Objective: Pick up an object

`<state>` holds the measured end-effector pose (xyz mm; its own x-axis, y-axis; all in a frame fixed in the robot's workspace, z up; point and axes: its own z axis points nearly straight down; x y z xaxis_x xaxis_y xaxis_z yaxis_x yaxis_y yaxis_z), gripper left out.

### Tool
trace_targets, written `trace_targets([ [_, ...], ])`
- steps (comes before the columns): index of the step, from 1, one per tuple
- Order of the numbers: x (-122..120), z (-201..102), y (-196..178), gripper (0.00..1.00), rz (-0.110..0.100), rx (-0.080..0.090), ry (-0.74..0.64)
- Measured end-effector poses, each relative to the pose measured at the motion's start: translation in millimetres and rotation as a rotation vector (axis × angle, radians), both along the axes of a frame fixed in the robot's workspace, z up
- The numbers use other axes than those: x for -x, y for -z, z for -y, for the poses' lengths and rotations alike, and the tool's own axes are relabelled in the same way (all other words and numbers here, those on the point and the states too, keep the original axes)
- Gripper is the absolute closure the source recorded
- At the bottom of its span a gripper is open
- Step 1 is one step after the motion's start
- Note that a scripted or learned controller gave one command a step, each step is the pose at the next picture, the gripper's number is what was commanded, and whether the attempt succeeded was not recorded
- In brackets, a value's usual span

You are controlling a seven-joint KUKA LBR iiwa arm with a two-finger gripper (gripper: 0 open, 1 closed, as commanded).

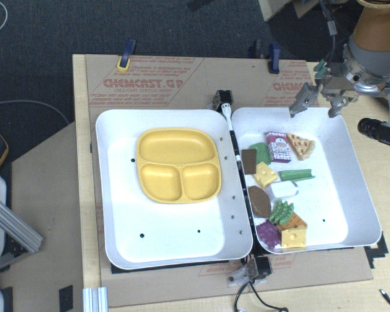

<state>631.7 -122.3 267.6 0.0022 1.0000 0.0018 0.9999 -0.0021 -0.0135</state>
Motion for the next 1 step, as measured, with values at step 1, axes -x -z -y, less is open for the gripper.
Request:
trace_targets([
  [1, -2.0, -0.1, -7.6, 0.00, 0.013, 0.002, -0.002],
])
